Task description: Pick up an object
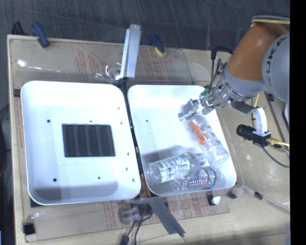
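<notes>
- Two bins sit side by side on the worktop [255, 188].
- Left bin [35, 137]: holds a ribbed tray [88, 140].
- Right bin [153, 111]: holds three bottles [176, 167] [199, 178] [208, 137], grouped toward its near right corner.

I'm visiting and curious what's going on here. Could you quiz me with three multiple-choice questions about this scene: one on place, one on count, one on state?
1. Where do the plastic bottles lie?
A. left bin
B. right bin
C. on the floor

2. How many white bins are on the bench?
A. one
B. two
C. four

3. How do the bottles rest?
A. standing upright
B. lying on their sides
C. stacked in a crate

Answers: 1 B, they sit in the right bin. 2 B, the left bin adjoins it. 3 B, all lie flat below the gripper.
</notes>
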